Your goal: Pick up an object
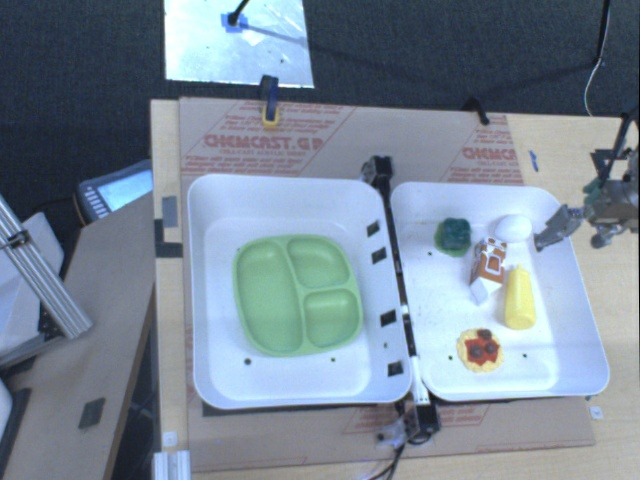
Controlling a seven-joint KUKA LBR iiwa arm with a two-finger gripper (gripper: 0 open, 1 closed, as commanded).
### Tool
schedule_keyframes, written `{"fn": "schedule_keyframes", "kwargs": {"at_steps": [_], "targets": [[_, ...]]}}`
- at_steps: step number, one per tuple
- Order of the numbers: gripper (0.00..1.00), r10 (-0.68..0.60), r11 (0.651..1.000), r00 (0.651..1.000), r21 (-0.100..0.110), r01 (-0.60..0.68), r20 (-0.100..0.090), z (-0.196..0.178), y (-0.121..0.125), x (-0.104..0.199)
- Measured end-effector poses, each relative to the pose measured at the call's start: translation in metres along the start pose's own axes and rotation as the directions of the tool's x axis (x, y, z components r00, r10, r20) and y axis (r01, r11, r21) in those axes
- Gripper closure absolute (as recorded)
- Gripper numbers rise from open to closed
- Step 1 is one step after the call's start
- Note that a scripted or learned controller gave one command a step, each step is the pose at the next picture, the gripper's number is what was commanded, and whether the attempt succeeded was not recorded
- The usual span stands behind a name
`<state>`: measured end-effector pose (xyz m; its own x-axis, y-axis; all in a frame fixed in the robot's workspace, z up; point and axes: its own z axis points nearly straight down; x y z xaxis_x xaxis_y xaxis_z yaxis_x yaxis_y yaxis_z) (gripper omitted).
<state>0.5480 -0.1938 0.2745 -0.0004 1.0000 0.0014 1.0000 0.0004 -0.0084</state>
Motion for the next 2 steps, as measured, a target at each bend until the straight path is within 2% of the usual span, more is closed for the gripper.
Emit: {"fn": "schedule_keyframes", "kwargs": {"at_steps": [1,2], "targets": [[0.00,-0.003,1.000,1.000,-0.010,0.003,0.002,-0.006,0.002,0.001],[0.00,0.000,1.000,1.000,-0.006,0.000,0.001,0.057,0.003,-0.003]]}}
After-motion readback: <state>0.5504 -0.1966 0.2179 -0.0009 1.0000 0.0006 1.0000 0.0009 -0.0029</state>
